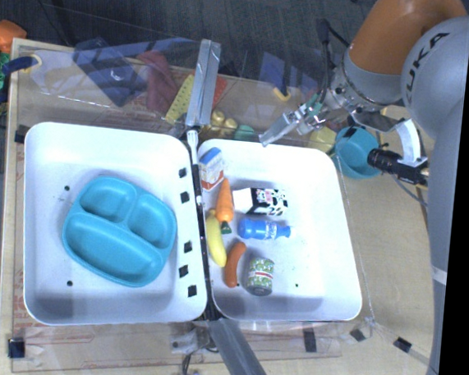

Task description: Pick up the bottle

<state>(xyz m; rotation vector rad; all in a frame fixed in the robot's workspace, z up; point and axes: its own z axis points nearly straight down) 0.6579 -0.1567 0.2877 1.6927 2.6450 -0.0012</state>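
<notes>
The bottle (pixel 262 228) is small and blue with a white cap, and it lies on its side in the middle of the right bin (pixel 341 234). It rests between a cow-patterned carton (pixel 269 199) behind it and a can (pixel 260 276) in front of it. My gripper (pixel 285 128) hangs over the back rim of the right bin, well behind the bottle and not touching it. The grey arm with its orange band (pixel 394 29) comes in from the upper right.
Beside the bottle lie a carrot (pixel 226 202), a banana (pixel 215 238), an orange sausage-like piece (pixel 233 263) and a white and red carton (pixel 211 169). The left bin (pixel 43 164) holds a blue divided plate (pixel 121 229). A blue cup (pixel 356 151) stands outside the bin.
</notes>
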